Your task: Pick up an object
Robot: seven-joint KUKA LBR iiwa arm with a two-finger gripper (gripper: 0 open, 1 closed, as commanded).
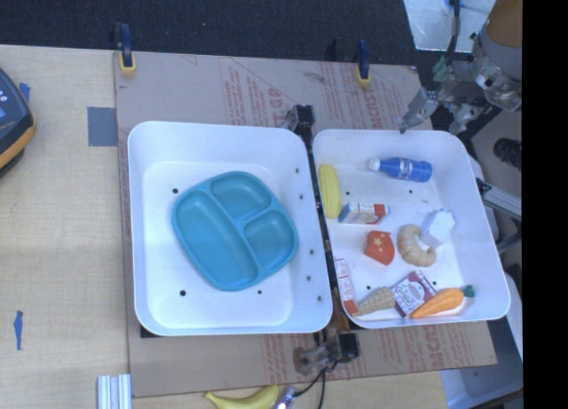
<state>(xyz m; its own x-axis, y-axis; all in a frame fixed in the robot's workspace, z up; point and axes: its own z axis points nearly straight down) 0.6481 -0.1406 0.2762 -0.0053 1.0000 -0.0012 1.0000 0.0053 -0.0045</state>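
the gripper (435,113) hangs spread and empty above the right bin's (479,187) far rim. probably lining up over the blue bottle (402,168), the nearest pick

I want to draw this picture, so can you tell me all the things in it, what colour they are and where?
bins: 2, white, side by side on the bench
divided plate: 1, blue, left bin
bottle: 1, blue and white, right bin, far side
corn: 1, yellow, right bin, left edge
small carton: 1, white and red, right bin
red piece: 1, right bin, middle
carrot: 1, orange, right bin, near corner
banana: 1, yellow, bench's near edge
clamps: 2, blue and yellow, far board edge
gripper: 1, grey, above right bin's far rim
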